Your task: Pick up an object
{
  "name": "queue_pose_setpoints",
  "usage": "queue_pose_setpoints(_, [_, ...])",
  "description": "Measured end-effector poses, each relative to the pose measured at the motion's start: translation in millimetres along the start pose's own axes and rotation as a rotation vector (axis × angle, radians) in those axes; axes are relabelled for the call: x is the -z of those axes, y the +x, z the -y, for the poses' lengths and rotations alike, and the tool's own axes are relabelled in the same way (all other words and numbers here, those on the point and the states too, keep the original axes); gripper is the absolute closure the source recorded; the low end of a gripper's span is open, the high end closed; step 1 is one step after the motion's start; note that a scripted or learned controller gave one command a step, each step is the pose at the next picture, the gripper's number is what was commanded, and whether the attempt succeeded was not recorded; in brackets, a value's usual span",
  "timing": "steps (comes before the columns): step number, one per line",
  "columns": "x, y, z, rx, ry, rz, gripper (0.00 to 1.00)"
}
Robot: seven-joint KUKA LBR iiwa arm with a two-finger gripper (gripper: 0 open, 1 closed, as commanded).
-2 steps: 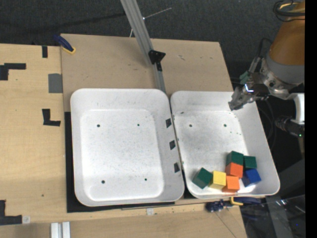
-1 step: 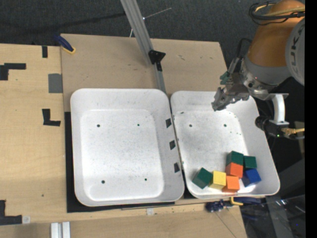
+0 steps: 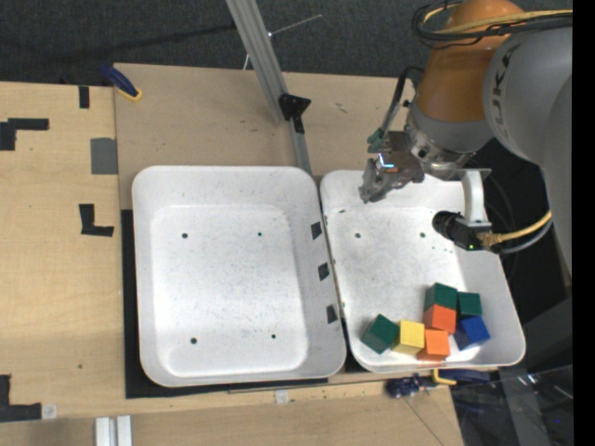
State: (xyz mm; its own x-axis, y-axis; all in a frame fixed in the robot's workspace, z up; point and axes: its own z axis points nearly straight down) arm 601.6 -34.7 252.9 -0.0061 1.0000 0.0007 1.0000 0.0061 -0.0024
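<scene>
Several small blocks lie clustered in the near right corner of the right bin (image 3: 372, 249): a dark green one (image 3: 379, 333), a yellow one (image 3: 411, 334), orange ones (image 3: 440, 319), another green pair (image 3: 453, 298) and a blue one (image 3: 473, 331). My gripper (image 3: 374, 190) hangs over the far left part of the right bin, well away from the blocks. Nothing shows between its fingers, which look close together.
The left bin (image 3: 228, 268) sits beside the right one on the wooden bench. A slanted metal pole (image 3: 265, 54) rises behind the bins. A black cable fitting (image 3: 456, 226) hangs over the right bin's right side.
</scene>
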Motion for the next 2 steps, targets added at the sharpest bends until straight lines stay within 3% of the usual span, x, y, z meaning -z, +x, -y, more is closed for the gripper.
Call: queue_pose_setpoints(2, [0, 110, -25, 0.001, -0.002, 0.0, 1.0])
